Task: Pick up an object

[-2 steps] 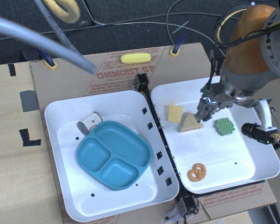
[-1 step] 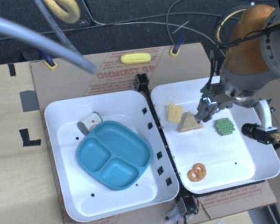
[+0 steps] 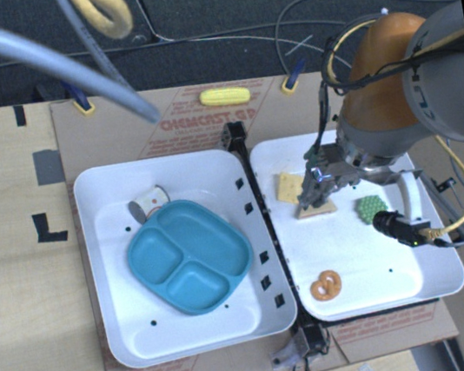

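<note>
pretzel: small brown pretzel-shaped toy [image 3: 326,285] is lying flat nr the front of the right white bin [image 3: 442,281], apart from other things; no clear long axis.
green piece: small green knobbly object [image 3: 371,207] is sitting nr that bin's right side, just beside the black fitting on the arm.
tan slab: flat tan cracker-like piece [image 3: 319,206] is lying mid-bin, long axis running roughly left-right, directly under the gripper.
yellow piece: pale yellow cheese-like wedge [image 3: 289,187] is resting just left of the tan slab, close to the bins' divider.
gripper [image 3: 313,194]: is hanging low over the tan slab, tips at or nr its top; can't tell how the jaws stand, nor if anything is held.
left bin [image 3: 105,272]: is holding a blue three-compartment plastic plate [image 3: 189,255], w/ a small white cup [image 3: 149,203] on its side behind it.
far: yellow corn-cob toy [image 3: 224,96] is lying on cardboard beyond the bins, long axis left-right.
</note>
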Tool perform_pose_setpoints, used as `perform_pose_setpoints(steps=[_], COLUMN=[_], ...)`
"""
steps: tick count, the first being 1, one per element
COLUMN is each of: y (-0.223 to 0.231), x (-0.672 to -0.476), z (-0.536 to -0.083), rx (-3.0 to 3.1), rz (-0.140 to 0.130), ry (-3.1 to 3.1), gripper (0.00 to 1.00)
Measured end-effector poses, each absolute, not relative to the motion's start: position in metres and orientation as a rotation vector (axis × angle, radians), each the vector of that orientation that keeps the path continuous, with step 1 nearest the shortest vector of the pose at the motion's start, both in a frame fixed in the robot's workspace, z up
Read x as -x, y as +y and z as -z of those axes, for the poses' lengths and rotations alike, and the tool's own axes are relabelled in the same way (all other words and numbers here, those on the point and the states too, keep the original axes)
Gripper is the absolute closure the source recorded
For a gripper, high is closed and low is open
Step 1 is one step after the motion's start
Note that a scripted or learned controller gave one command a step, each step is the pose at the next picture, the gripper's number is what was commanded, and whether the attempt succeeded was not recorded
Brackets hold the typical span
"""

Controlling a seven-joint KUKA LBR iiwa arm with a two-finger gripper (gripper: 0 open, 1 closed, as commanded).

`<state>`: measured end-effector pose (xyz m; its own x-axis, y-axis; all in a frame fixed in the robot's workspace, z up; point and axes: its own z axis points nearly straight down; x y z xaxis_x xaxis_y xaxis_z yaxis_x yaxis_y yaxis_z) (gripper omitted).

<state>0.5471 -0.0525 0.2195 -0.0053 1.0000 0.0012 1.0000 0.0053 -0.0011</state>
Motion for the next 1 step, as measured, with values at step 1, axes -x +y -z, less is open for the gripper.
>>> perform_pose_setpoints(steps=[1], y=[0.0003], x=[-0.5596], z=[-0.2122], rx=[2.212], rz=[-0.001], ry=[-2.227], gripper=[1.00])
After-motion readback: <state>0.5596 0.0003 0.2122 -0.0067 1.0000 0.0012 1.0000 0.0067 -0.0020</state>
